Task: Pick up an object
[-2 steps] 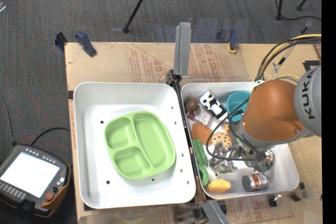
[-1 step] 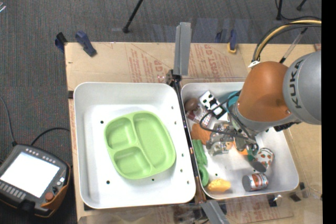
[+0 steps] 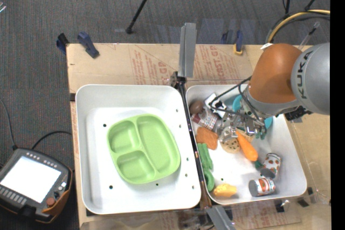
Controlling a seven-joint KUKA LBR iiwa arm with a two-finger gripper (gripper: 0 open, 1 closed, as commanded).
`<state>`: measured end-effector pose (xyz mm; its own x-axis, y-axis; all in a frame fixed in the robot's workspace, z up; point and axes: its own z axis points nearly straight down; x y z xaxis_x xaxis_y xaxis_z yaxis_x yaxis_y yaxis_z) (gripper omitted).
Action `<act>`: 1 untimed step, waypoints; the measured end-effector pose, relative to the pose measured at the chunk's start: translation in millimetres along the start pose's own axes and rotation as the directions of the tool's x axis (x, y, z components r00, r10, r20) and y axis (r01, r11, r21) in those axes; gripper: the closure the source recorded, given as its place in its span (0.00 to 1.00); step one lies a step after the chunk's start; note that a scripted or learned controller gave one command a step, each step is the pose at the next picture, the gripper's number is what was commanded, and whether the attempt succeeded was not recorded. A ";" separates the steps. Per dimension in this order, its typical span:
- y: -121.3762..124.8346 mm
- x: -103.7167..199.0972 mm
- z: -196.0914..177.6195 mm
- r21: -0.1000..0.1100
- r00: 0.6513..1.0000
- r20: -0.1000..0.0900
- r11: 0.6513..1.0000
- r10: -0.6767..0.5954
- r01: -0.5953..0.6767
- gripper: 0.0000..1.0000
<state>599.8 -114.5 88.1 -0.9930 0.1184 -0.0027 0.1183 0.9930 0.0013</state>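
My gripper (image 3: 240, 125) hangs low over the back middle of the right bin (image 3: 295, 156), below the orange wrist band. It is right above a cluster of small items: an orange carrot (image 3: 248, 148), a tan cookie (image 3: 230, 144) and an orange piece (image 3: 207, 138). A brown ball-like item (image 3: 197, 109) lies to its left by the bin wall. Part of a teal object (image 3: 268, 125) shows behind the gripper. The gripper body hides what lies directly beneath it.
The left bin (image 3: 91, 110) holds a green divided plate (image 3: 143, 148). In the right bin's front part lie a green vegetable (image 3: 207, 167), a yellow item (image 3: 225, 190), a small can (image 3: 262, 186) and a patterned cup (image 3: 271, 163). A grey post (image 3: 187, 54) stands behind the bins.
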 end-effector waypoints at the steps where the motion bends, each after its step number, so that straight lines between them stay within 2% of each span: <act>1: -40.9 -15.9 0.5 -0.001 0.952 -0.005 0.952 0.307 -0.307 1.00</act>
